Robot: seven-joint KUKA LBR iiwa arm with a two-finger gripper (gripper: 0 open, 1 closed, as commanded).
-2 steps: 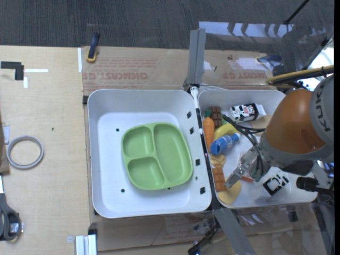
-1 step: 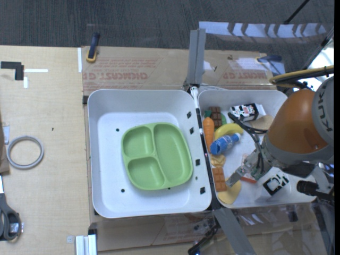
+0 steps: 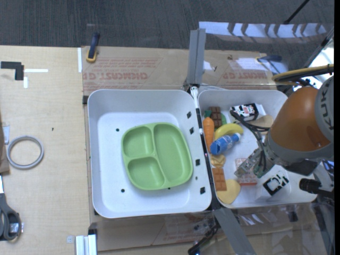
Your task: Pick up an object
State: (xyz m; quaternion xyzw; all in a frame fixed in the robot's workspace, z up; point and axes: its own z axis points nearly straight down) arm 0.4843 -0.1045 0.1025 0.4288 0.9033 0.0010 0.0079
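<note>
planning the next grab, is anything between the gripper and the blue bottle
Nothing visible does. The gripper hangs beside the blue bottle, with bare bin floor between them; the banana lies on the bottle's far side.

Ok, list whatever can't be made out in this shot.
Camera view:
- Right bin: its far-right floor is hidden by the arm.
- Red-edged packet: partly under the gripper, too blurred to identify.
- Black-and-white packet: print too small to read.
- Dark tool on the bench: cut off by the left edge.
</note>
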